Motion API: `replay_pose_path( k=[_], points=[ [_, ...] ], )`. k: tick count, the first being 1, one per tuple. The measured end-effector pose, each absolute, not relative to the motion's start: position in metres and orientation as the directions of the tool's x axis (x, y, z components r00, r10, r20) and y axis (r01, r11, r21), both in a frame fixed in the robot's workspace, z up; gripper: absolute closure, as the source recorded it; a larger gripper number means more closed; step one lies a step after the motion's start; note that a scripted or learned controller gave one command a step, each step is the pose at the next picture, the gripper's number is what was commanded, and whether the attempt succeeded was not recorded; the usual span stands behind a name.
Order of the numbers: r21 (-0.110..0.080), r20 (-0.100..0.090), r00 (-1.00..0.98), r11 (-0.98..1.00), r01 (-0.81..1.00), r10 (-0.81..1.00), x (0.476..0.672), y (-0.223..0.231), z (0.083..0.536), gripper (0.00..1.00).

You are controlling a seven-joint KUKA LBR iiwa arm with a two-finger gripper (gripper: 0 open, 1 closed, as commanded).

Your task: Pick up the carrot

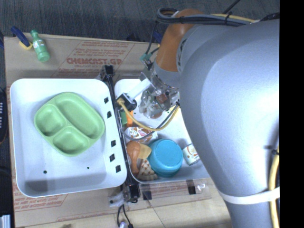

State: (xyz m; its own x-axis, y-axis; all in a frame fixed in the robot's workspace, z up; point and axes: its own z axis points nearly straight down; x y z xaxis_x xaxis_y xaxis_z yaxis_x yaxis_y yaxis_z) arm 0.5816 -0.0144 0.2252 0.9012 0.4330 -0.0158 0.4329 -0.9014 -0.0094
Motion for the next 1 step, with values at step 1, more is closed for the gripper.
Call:
replay_pose_path(
  k=[1],
  points=[
    [-0.002,0.002,0.926,-0.926,0.378,0.378,0.5737,0.0308,0.3763,1.00]
  ],
)
